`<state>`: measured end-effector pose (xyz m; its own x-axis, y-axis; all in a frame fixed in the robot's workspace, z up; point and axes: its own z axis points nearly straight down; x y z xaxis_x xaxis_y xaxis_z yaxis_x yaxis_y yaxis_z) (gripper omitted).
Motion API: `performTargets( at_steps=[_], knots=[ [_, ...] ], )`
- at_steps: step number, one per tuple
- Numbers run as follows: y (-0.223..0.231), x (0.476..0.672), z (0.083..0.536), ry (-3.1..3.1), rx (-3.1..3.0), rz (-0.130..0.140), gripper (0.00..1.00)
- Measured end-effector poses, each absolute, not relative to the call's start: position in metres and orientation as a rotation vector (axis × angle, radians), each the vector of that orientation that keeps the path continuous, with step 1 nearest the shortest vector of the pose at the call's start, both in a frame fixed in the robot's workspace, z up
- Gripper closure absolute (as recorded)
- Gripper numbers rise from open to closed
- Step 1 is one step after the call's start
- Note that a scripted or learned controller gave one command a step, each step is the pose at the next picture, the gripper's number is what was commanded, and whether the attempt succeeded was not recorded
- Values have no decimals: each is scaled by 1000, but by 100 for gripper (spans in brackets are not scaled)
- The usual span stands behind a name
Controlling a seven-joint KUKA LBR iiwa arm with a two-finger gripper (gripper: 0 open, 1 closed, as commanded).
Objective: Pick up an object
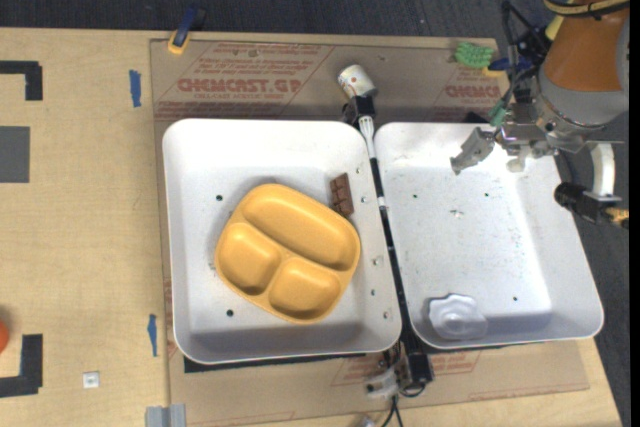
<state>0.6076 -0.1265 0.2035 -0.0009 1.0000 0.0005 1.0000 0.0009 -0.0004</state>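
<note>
Grey arm (575, 65) reaches from the right, its tool (470, 155) hanging over the right bin (560, 245), finger state unclear.

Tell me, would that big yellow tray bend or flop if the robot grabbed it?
Probably not. The yellow tray looks like stiff moulded plastic with three compartments, so it should keep its shape. Its glossy, rounded rim may slip from the gripper. It seems light for its size.

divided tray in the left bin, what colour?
Yellow-orange, plain, no pattern. The divided tray shows best in the camera view.
</note>
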Motion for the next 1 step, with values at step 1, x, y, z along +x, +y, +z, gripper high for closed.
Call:
performTargets(
  at_steps=[1],
  knots=[
    [-117,564,107,-2115,-2321,1,0]
  ],
)
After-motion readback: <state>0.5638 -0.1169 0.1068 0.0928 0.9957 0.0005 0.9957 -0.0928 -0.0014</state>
